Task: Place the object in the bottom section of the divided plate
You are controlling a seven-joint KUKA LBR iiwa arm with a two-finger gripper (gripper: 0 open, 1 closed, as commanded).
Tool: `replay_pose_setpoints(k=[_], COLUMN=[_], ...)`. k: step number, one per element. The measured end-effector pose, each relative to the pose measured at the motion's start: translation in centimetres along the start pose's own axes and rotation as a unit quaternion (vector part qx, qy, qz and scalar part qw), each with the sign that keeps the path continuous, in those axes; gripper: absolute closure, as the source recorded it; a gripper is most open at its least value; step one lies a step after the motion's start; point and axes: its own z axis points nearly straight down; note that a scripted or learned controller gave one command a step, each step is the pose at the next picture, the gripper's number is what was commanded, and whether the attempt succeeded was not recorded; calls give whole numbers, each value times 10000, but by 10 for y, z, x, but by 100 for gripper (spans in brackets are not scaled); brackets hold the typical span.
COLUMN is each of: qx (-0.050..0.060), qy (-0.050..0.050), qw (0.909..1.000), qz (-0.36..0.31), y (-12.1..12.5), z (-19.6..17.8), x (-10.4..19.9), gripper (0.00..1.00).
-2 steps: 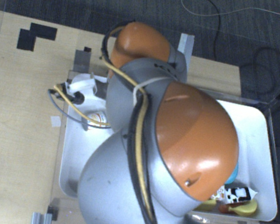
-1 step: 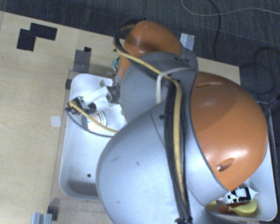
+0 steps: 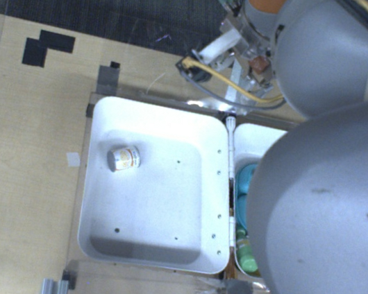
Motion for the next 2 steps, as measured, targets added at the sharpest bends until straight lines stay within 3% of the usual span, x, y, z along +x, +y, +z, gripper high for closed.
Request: replay_pose_setpoints(k=[1,2], qx=[7,7], qy=[1,-17], qw=[9832,9836], qz=[1823,1806], y=[-76,-65], z=[18,161], x=[35,56], gripper=[0,0])
